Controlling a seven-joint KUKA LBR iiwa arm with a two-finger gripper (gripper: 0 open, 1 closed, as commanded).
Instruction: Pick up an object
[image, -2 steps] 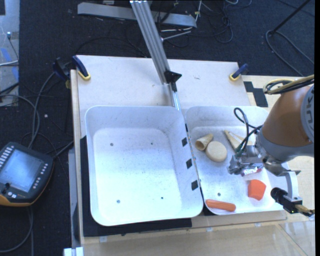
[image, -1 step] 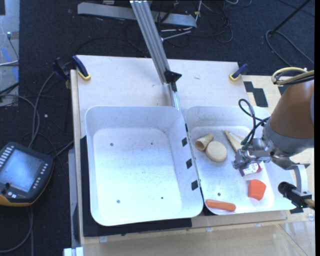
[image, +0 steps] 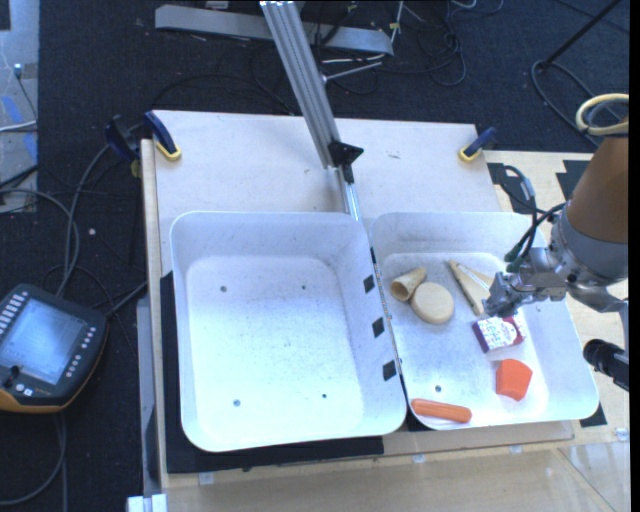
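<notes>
The right bin (image: 560, 400) holds several small objects. A tan round biscuit-like piece (image: 433, 302) lies beside a cone-shaped piece (image: 406, 284). A pale stick (image: 466, 287) lies to their right. A maroon and white packet (image: 498, 333) sits under my gripper (image: 497, 303), which hovers just above its upper edge. An orange block (image: 513, 379) lies near the front right, and an orange carrot-like piece (image: 441, 410) rests at the front edge. Nothing shows between the gripper and the packet that tells me it is held.
The left bin (image: 200, 240) stands beside the right one, with a black divider strip (image: 380, 325) between them. A slanted metal pole (image: 310, 85) rises behind the bins. A teach pendant (image: 40, 345) lies on the floor at left. Cables run along the right.
</notes>
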